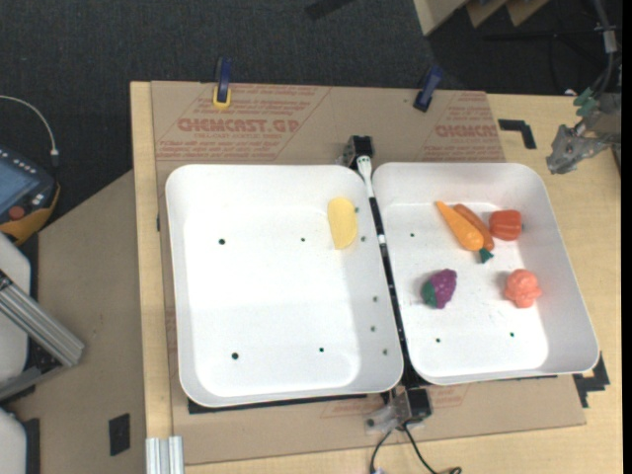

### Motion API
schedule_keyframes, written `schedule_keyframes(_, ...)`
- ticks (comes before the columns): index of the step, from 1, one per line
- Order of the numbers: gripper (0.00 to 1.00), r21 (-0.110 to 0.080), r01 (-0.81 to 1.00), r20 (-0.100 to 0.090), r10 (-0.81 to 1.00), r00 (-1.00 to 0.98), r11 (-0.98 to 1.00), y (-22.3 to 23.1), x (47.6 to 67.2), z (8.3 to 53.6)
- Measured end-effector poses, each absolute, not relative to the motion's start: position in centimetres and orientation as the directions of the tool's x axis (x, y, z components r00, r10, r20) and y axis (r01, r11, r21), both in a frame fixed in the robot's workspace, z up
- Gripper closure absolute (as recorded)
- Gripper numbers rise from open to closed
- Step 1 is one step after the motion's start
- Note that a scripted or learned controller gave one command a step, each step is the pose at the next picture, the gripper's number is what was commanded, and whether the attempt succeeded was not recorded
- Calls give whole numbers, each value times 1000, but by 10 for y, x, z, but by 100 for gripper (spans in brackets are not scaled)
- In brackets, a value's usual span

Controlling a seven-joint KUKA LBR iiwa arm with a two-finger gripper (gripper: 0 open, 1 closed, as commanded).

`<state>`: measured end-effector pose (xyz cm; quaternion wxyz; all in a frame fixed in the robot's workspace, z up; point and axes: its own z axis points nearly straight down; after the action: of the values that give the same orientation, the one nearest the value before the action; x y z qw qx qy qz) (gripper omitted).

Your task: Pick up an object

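Observation:
The right bin (553, 349) holds an orange carrot (462, 225), a red toy vegetable (506, 224) beside it, a purple grape bunch (440, 287) and a pink-orange fruit (522, 287). A pale yellow piece (343, 222) lies in the left bin (257, 363), near its upper right corner. My gripper (571, 149) hangs at the far right of the view, above the bench just outside the right bin's far corner and away from every object. It holds nothing that I can see.
The two white bins sit side by side on a cardboard-covered board, fixed by blue clamps (222, 85) at the back edge. A grey metal rail (39, 319) and a dark device (20, 186) stand off the bench to the left.

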<state>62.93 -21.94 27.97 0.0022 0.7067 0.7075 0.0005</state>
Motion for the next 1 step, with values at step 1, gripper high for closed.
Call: schedule_keyframes(1, 100, -5, 1000, 1, 1000, 6, -6, -226, 508, 283)
